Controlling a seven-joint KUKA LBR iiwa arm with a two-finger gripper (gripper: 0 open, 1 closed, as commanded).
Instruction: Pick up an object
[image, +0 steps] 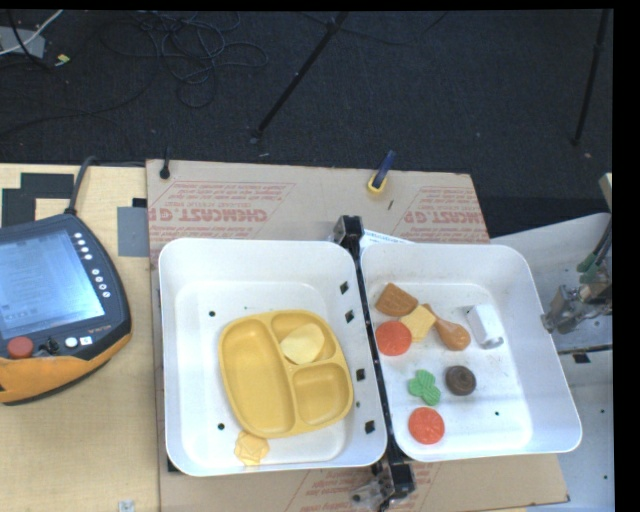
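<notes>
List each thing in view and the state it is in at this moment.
Tray: flat in left bin, one pale piece in its top compartment.
Pale piece: resting in tray.
Yellow piece: loose on left bin floor, by tray's corner.
Tomato: lying in right bin.
Drumstick: lying in right bin.
Donut: flat in right bin.
Green piece: lying in right bin.
Pendant: screen lit.

A yellow plastic divided tray lay in the left white bin, holding a pale round chip. Right of the tray, the other white bin held small toy foods.
</notes>
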